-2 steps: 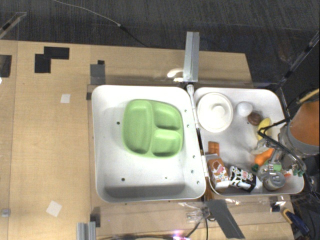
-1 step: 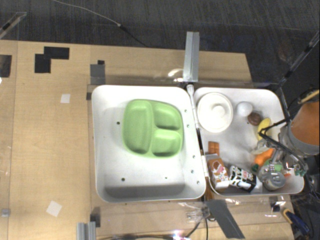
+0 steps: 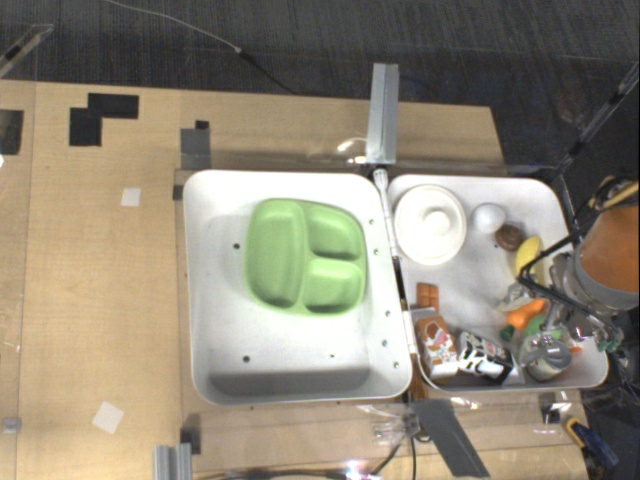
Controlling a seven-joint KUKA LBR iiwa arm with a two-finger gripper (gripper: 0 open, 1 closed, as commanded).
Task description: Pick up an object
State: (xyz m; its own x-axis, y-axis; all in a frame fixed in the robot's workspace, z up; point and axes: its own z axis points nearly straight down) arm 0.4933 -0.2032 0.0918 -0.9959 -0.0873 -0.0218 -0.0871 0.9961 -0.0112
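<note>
The arm's orange band (image 3: 610, 253) rises at the right over the right bin (image 3: 465, 268), its gripper (image 3: 545, 353) low among cluttered objects (image 3: 470, 353), grip state unclear, while a green divided plate (image 3: 303, 255) lies in the left bin (image 3: 215, 298) on the wooden bench (image 3: 90, 308).

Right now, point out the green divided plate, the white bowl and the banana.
green divided plate (image 3: 303, 255): camera view, on the ridge between its compartments, in the left bin.
white bowl (image 3: 430, 222): camera view, on its inner floor, in the right bin.
banana (image 3: 527, 255): camera view, on its yellow middle, right bin.
</note>
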